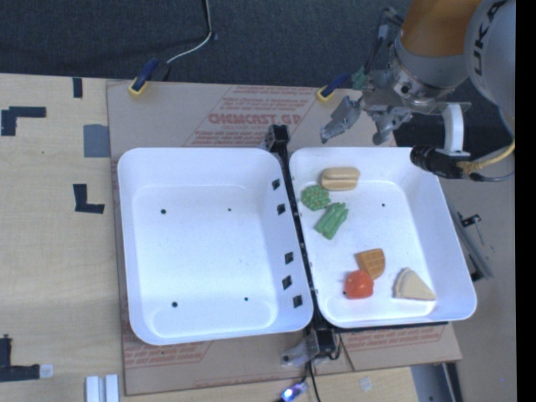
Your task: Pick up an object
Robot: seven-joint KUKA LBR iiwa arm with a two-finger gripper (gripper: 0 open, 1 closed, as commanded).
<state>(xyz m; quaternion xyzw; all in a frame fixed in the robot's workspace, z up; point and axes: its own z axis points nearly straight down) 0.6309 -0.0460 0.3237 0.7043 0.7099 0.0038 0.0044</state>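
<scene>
My gripper (pixel 362 125) hangs above the far edge of the right bin (pixel 435 224), its two fingers spread apart with nothing between them. In that bin lie a tan bread roll (pixel 339 177), a round green broccoli piece (pixel 315 198), a green bean bundle (pixel 332 220), an orange wedge (pixel 371 262), a red tomato (pixel 358 285) and a pale cheese wedge (pixel 412 286). The roll is the nearest item to the gripper, just in front of and below it.
The left bin (pixel 201 241) sits beside the right one, joined by a black clip strip (pixel 289 224). Both rest on a cardboard sheet (pixel 243 115). A cable with a blue-yellow clamp (pixel 142 78) lies at the back left.
</scene>
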